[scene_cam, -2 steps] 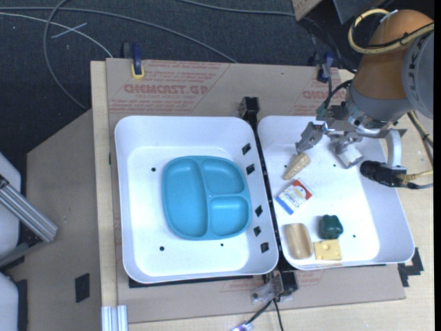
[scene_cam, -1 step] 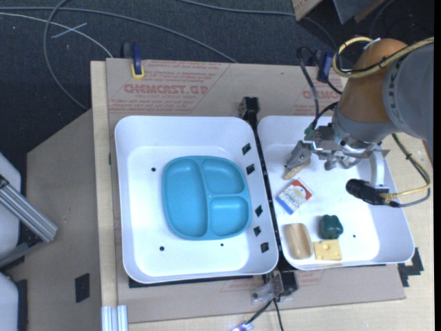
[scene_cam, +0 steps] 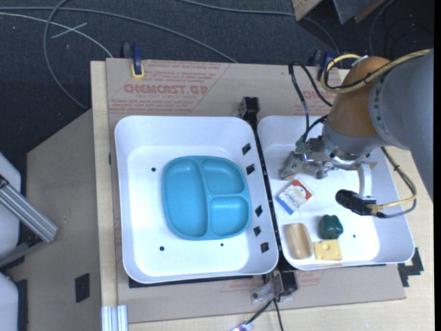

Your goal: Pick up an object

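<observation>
My gripper (scene_cam: 305,172) hangs over the back half of the right bin (scene_cam: 389,243), its fingers spread apart with nothing between them. Just in front of it lies a small white packet (scene_cam: 294,196) with red and blue print. Closer to the bin's front edge sit a tan block (scene_cam: 298,240), a dark green lump (scene_cam: 331,225) and a yellow wedge (scene_cam: 328,251). None of them touches the gripper.
The left bin (scene_cam: 138,143) holds a blue divided plate (scene_cam: 206,196). A black divider with clips (scene_cam: 258,185) runs between the two bins. The grey arm with its orange band (scene_cam: 358,102) covers the right bin's back right part.
</observation>
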`<state>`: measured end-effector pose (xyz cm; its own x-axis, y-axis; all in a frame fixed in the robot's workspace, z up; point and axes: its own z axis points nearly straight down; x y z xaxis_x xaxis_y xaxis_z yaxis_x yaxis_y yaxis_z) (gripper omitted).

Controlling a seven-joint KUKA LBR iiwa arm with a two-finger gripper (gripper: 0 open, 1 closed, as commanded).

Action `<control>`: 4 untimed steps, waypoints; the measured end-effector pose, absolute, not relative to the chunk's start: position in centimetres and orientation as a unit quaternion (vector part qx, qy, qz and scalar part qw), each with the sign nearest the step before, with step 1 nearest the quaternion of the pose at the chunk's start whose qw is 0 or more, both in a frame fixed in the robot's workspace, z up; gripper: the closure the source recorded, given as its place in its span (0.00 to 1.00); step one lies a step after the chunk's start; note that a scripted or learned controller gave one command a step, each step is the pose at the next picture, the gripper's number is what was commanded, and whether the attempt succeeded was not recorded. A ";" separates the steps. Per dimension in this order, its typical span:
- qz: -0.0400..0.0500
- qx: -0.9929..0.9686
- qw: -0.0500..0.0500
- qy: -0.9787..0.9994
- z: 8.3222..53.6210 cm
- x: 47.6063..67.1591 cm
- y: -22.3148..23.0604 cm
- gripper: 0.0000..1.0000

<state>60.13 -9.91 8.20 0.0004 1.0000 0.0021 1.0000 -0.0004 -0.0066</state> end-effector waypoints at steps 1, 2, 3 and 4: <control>-0.001 -0.707 0.001 -0.707 9.6 60.3 -9.9 1.00; -0.002 -0.707 -0.002 -0.707 14.0 60.6 -9.7 1.00; -0.002 -0.707 -0.003 -0.708 20.0 59.9 -9.5 1.00; -0.002 -0.707 -0.003 -0.707 25.7 59.2 -10.1 1.00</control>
